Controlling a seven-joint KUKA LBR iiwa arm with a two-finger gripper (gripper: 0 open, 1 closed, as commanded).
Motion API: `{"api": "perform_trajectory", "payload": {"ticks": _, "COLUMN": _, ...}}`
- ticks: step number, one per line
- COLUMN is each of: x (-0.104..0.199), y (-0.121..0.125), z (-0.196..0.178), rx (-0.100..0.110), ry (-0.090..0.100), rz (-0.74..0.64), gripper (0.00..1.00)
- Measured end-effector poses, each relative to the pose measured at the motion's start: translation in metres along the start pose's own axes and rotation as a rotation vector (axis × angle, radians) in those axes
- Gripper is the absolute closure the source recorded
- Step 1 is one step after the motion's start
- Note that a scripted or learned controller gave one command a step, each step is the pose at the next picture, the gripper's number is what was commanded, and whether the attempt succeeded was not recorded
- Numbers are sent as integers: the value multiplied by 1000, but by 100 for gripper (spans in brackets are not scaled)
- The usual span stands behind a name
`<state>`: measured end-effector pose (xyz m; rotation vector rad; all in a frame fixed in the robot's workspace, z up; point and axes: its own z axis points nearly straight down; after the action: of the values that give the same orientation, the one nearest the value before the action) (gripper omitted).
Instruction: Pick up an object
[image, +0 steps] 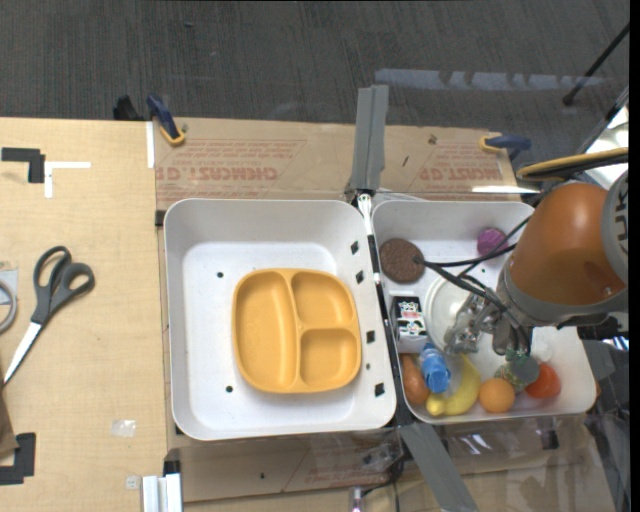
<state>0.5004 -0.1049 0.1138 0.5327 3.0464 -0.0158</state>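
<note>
My gripper (487, 336) reaches down into the right bin (455, 215) from the right, under the arm's orange band. It hangs over the bin's middle, just above a yellow banana (458, 396) and an orange (496, 395). A blue bottle (434, 369), a red tomato-like ball (545, 382), a brown round disc (402, 259), a purple object (490, 240) and a small black-and-white box (408, 318) lie around it. Nothing is seen between the fingers, which are hard to make out.
The left bin (200, 300) holds a yellow divided plate (297, 329). Scissors (45, 295) lie on the wooden bench at far left. Blue clamps (165, 118) sit at the cardboard's back edge.
</note>
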Motion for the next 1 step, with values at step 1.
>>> {"api": "perform_trajectory", "payload": {"ticks": 1, "x": -33, "y": -37, "z": -95, "rx": -8, "ry": 45, "rz": -266, "gripper": 100}}
